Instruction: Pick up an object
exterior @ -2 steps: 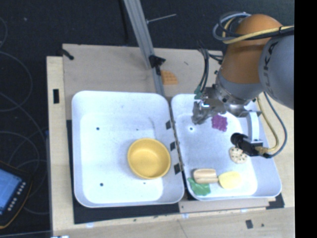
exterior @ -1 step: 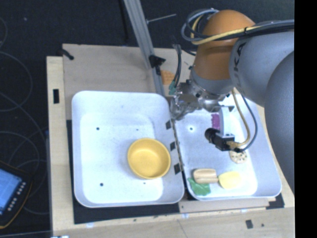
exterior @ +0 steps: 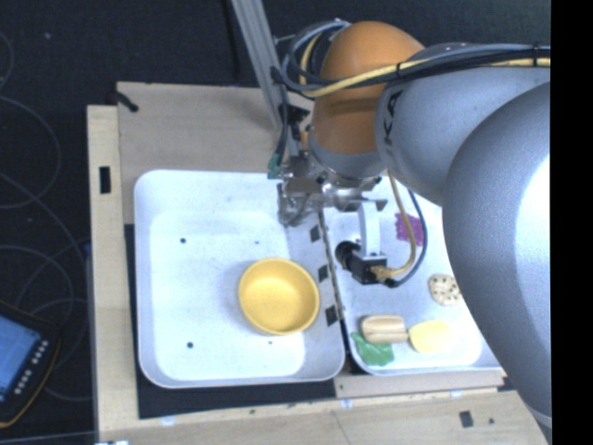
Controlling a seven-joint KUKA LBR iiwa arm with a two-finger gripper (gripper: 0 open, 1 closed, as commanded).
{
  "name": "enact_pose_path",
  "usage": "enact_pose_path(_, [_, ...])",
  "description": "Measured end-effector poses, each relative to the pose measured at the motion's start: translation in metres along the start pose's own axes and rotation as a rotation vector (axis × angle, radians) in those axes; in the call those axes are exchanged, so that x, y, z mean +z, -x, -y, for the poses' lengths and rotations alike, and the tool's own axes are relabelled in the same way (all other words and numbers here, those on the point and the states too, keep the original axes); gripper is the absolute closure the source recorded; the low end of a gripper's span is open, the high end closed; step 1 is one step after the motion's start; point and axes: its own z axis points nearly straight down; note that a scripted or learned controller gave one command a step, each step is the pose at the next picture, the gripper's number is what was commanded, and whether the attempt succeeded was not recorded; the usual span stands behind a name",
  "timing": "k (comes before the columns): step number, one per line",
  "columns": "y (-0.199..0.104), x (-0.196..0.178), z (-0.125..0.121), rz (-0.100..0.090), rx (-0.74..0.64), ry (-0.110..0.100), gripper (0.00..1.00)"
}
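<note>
A yellow bowl [exterior: 278, 297] sits upright in the left bin [exterior: 176, 276], near its front right corner. In the right bin [exterior: 463, 355] lie a tan block [exterior: 384, 328], a pale yellow piece [exterior: 429, 336], a green scrap [exterior: 375, 351], a beige dotted piece [exterior: 445, 289] and a purple item [exterior: 409, 228]. My gripper [exterior: 295, 207] hangs over the back right part of the left bin, beyond the bowl and apart from it. Nothing shows in its grasp.
The big grey arm covers most of the right bin's back. A black cable fitting [exterior: 359, 260] hangs from the wrist over the divide between the bins. A metal rail [exterior: 252, 26] slants behind the bench. A tablet [exterior: 18, 360] lies off the bench at the left.
</note>
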Motion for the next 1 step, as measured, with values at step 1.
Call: enact_pose_path(1, [0.0027, 0.0132, -0.0001, 0.003, 0.005, -0.003, 1.0])
